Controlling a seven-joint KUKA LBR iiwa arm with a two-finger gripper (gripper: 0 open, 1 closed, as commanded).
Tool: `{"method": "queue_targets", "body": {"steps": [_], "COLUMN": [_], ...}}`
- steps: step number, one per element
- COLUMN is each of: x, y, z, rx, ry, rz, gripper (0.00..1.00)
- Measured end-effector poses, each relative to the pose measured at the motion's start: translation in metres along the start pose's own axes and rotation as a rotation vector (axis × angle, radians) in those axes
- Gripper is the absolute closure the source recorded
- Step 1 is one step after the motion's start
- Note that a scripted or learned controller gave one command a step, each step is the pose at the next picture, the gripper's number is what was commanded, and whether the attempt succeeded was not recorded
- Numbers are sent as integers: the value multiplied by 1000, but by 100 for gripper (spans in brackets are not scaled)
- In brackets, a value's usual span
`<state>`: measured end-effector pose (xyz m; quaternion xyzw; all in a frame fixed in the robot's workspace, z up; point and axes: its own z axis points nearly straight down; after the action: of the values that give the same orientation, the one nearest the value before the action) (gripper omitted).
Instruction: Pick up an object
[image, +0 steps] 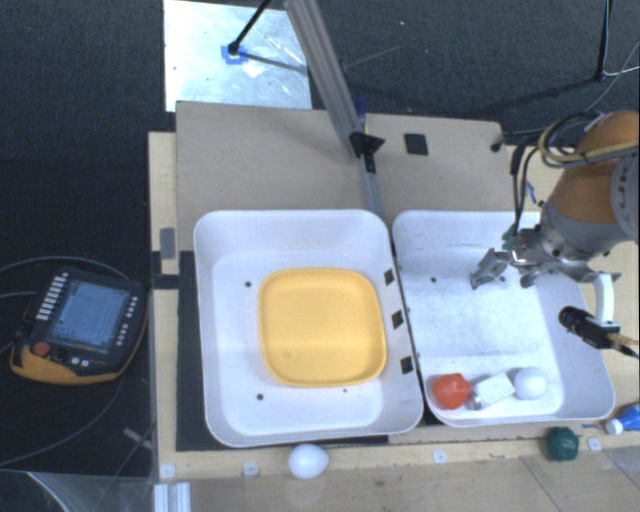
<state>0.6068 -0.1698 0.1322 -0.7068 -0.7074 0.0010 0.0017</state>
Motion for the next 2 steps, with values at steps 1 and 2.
{"method": "queue_targets", "body": {"steps": [1,2], "x": [0,0], "y": [0,1], "z": [44,31], "rx": [-2,-6], "ry": [-1,-2], "rz": [1,1], "gripper": [0,100]}}
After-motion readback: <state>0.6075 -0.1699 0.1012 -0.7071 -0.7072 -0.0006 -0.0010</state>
